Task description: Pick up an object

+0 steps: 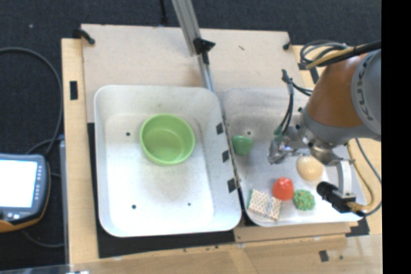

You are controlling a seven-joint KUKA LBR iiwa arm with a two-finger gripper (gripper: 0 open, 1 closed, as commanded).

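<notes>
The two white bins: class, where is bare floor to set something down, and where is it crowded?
Left bin: bare floor all around the green bowl. Right bin: bare patch at its far end above the green cup. Crowded: near end, with the patterned block, red piece, green knobbly ball, cream egg-like object and gripper.

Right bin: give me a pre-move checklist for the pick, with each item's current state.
1. Candidates present in the right bin: ok; green cup, red object, cream ball, green ball, patterned block.
2. Gripper over the right bin: ok.
3. Object between its fingers: cannot tell.
4. Target under the gripper: cannot tell; it hangs between the green cup and the cream ball.
5. Objects spaced for a clean grasp: not ok; the red object, green ball and patterned block crowd together.
</notes>
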